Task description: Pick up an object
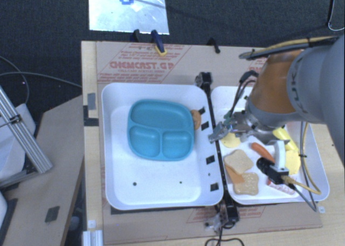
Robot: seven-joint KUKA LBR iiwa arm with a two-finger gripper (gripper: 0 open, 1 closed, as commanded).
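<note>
Bread slice lies in the bin near the gripper, which hangs low, probably to grab; whether it is open, I cannot tell.

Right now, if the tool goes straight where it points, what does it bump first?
Likely the black strip edging the left bin; the tool hangs just above it, aimed down and leftward. Depth is unclear, so that's a guess.

The left bin lies open in front of the blue tray, while bread slices and the arm crowd the right bin.
</note>
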